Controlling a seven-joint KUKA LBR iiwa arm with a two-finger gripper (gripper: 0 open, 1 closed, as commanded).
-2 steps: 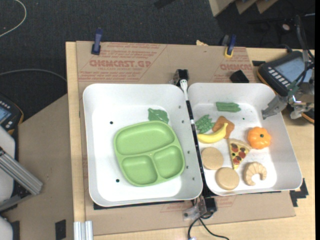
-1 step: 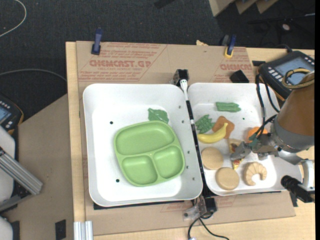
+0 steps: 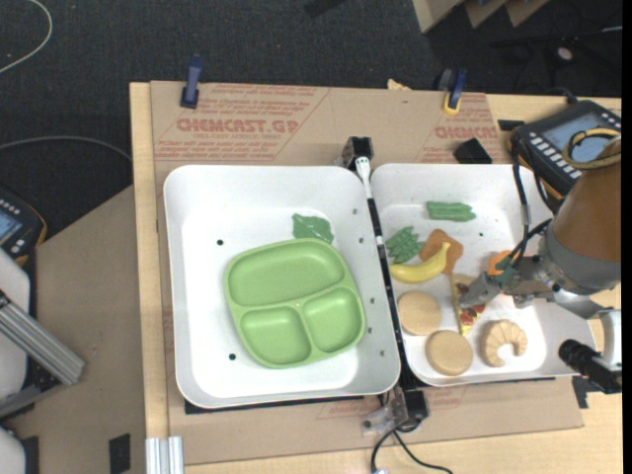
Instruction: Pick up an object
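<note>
Although the grey arm's pincer (image 3: 484, 289) is lowered into the right shallow white bin (image 3: 494, 181), whether it is open or closed cannot be told; no object is seen to be gripped. Crowded just beside it are a yellow plastic banana (image 3: 420, 270), a tan croissant-shaped toy (image 3: 505, 341) and two round beige discs (image 3: 419, 313); a neighbour could be nudged or pinched by mistake, so a slipped or doubled grasp is judged likely.
</note>
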